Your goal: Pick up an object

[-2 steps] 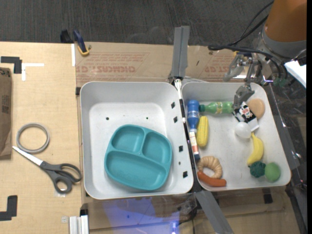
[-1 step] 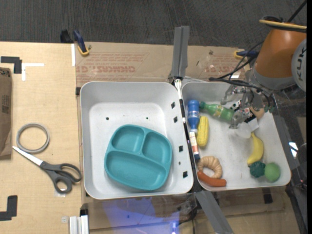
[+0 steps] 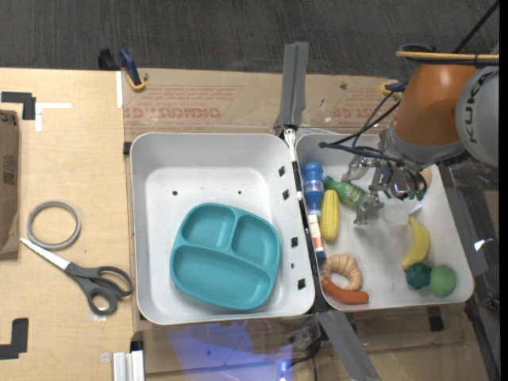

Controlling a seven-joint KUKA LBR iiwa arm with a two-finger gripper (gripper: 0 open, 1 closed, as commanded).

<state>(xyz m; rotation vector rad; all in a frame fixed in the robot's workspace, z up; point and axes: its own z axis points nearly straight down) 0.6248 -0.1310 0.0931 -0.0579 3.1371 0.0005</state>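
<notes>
Camera view: two white bins side by side, left bin (image 3: 151, 165) holds a teal divided plate (image 3: 226, 255) with bare white floor above it and along its left wall. My right bin (image 3: 456, 236) is crowded along its left wall: blue bottle (image 3: 313, 182), corn cob (image 3: 329, 214), a marker (image 3: 316, 236) against the divider, a croissant-like pastry (image 3: 343, 271) and a hot dog (image 3: 344, 294) at the near corner. Banana (image 3: 417, 242) lies right of centre, broccoli (image 3: 418, 275) touching a green ball (image 3: 443, 280) near the front right corner. Open floor in the middle of this bin, between corn and banana. A green bottle (image 3: 347, 192) lies tilted, just beside the corn's top, green body with a pale cap end toward my pincer. My gripper (image 3: 373, 201) sits low over the bin's upper middle, metal tips just beside the green bottle's right end; the fingers look narrow, nothing seen between them, contact with the bottle unclear. My arm covers the bin's far right corner. Outside on the bench: scissors (image 3: 87, 276) and a tape roll (image 3: 53, 223), well apart from both bins.
</notes>
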